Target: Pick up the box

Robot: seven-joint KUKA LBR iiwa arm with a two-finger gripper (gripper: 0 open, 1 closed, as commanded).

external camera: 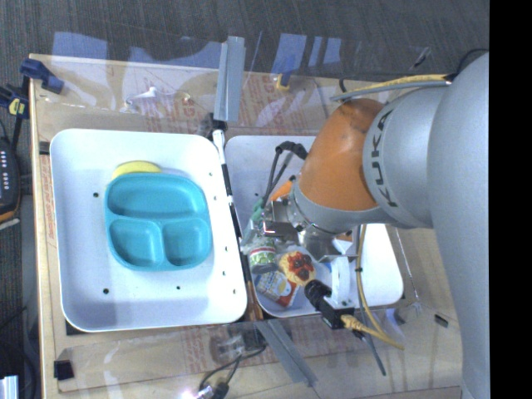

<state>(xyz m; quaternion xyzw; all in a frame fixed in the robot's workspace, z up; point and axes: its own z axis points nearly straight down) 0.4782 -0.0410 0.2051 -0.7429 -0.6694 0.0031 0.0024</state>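
Box (283, 274) sits directly under the gripper (278, 248), lower centre of frame
Finger state cannot be told; box lies in the right bin (384, 273)

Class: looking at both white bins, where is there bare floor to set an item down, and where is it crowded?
Free: the left bin floor around the blue tray. Crowded: the right bin, where the arm covers packaged items.

The arm (391, 165) fills most of the right bin (249, 165), leaving bare floor only along its far left edge. Packaged items (283, 274) crowd its near left corner. In the left bin (75, 248), a blue divided tray (158, 221) takes the middle; open floor rings it, widest at the near side.
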